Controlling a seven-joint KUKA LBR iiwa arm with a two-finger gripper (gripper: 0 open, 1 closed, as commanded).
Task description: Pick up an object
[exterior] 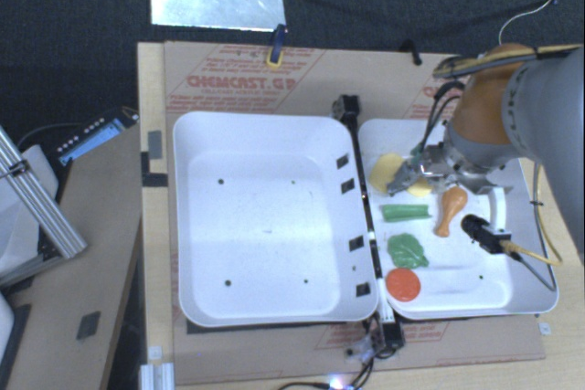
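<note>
Because the gripper (398, 184) is seen from above at a slant, it cannot be told whether it is released or clenched, nor whether it grips anything. It hangs low in the right bin (457, 286), just on the far side of the green stick (403, 212), with its tip pointing toward the black divider (366, 196) between the two bins.

The green stick lies flat in the left half of that bin, and everything else is placed from it. Just beyond the stick, toward the far rim, lies a pale, rounded yellow piece (387, 167). The gripper's tip is over or against the near edge of this piece, and which of the two cannot be told. A smaller yellow bit (420, 189) shows on the gripper's other side, close above the stick's right end.

To the right of the stick, just beside its end, lies an orange drumstick-shaped toy (450, 208) with its thick end toward the far rim. On the near side of the stick, close but apart, lies a green leafy piece (407, 249). Farther the same way, near the front rim, sits a round red-orange piece (403, 284).

Left of the stick, past the divider, is the left bin (265, 119), white and shallow. Both bins rest on a desk (238, 79) covered with a pale sheet printed in red. The grey arm (548, 114) comes in from the right of the stick, over the bin's far right corner.
</note>
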